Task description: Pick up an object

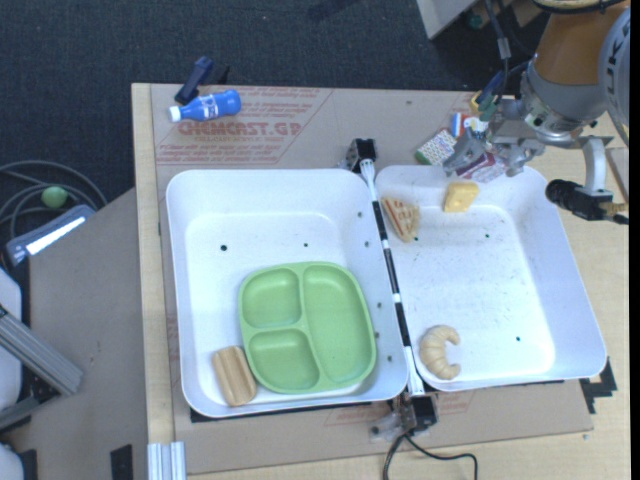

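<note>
Cheese wedge [461,197] lies just below claw [487,160].

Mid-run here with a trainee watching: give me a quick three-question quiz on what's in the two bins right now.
1. True or false: the green divided plate lies in the right bin.
2. Which item lies nearest the claw? A croissant B yellow cheese wedge C waffle piece
3. Fill in: the tan bread slice lies in the ___ bin, beside the plate.

Key: 1 false; 2 B; 3 left.
</note>
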